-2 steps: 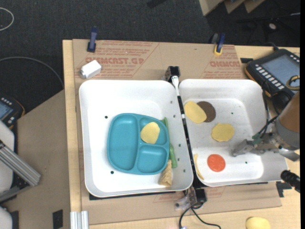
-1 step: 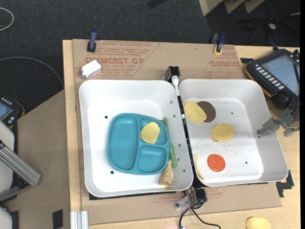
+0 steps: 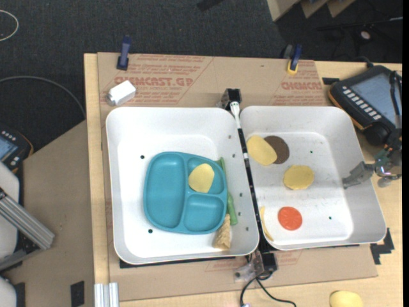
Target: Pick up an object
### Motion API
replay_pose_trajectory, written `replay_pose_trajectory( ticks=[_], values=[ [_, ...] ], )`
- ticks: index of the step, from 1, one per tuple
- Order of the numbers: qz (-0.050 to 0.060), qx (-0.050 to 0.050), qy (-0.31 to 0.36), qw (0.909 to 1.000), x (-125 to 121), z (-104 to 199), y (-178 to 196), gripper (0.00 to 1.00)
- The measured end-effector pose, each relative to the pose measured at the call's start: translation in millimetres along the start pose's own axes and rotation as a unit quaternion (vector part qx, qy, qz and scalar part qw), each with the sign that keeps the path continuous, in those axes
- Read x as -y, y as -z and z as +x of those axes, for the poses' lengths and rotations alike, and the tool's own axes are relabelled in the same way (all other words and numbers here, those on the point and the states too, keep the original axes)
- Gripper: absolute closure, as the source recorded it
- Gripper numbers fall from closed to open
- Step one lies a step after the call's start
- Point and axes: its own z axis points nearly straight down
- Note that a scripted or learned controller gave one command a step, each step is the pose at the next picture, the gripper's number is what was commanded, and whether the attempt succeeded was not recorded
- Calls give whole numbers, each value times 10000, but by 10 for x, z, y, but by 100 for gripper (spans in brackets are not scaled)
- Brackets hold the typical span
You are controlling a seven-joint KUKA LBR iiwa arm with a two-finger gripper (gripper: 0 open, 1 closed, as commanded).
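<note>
The gripper (image 3: 359, 174) hung at the right bin's (image 3: 332, 232) right edge; its opening I couldn't tell. It should centre squarely over the orange disc (image 3: 290, 218).

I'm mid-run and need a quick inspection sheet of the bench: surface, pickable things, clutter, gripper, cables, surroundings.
Surface: cardboard-covered bench bearing the left bin and right bin, side by side.
Job's things: left bin holds a teal divided tray with a yellow chip on it, a green stick along the tray's right edge and a tan piece at its corner. Right bin holds a yellow disc overlapping a brown disc, another yellow disc and an orange-red disc.
Clutter: small white block on the cardboard.
Gripper: gripper at the right bin's right wall; finger state unclear.
Cables: one at the bench's front edge.
Surroundings: pendant at right, dark carpet.
</note>
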Motion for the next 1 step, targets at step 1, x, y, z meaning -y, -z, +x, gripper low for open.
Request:
replay_pose_trajectory(
  ticks=[1],
  values=[
    [-55,12,32,10000,-6,581,1354,0]
  ],
)
